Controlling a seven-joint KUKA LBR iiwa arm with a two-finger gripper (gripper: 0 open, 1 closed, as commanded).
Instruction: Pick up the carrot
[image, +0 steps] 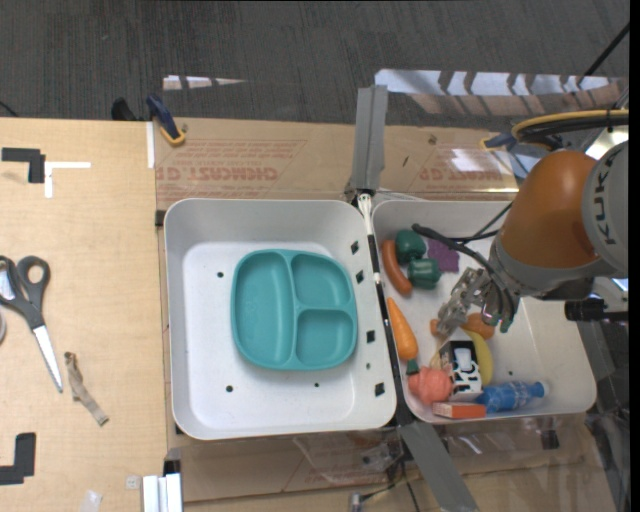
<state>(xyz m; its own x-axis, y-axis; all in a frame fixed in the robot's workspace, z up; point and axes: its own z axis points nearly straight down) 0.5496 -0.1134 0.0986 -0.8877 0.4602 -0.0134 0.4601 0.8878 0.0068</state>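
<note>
The carrot (402, 332) is a slim orange piece lying along the left wall of the right bin (560, 395), just right of the divider between the bins. My gripper (471, 308) hangs over the middle of that bin, to the right of the carrot and apart from it. A small orange item (480, 323) shows just under the gripper. The carrot lies free in the bin.
Around the carrot lie a red-orange sausage (396, 268), green pieces (418, 258), a purple piece (444, 258), a yellow banana (484, 352), a pink ball (430, 385), a black-and-white box (462, 368) and a blue bottle (510, 396). The left bin holds a teal divided plate (295, 308). Scissors (32, 300) lie on the bench.
</note>
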